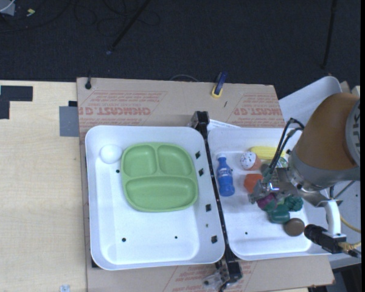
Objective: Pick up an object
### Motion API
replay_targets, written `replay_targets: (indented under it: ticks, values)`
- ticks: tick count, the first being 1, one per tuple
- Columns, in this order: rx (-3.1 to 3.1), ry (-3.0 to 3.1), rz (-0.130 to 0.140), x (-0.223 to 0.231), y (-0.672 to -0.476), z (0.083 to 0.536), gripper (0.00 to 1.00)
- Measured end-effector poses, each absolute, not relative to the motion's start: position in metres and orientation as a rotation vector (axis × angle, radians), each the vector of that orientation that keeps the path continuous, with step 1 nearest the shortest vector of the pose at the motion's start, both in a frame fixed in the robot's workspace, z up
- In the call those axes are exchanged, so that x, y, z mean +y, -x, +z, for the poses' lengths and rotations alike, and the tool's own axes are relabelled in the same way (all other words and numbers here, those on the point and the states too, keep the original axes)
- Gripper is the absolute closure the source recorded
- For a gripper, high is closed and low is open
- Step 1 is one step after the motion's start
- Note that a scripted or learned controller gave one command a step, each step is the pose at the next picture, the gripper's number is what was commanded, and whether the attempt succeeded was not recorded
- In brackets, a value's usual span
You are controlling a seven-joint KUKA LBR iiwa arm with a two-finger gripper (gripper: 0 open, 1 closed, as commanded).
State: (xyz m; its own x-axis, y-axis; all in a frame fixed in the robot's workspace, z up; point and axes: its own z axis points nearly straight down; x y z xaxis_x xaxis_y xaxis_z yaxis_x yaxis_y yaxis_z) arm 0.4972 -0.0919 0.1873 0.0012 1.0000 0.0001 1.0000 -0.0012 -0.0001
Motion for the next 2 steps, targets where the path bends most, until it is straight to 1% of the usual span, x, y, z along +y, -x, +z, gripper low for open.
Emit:
replay_targets:
  ticks: [1,2]
  values:
    - [-2.221,2.222,-0.001,-0.093,-0.498,0.229,1.0]
    - [-2.223,2.221,-0.001,-0.096,-0.556,0.227,1.0]
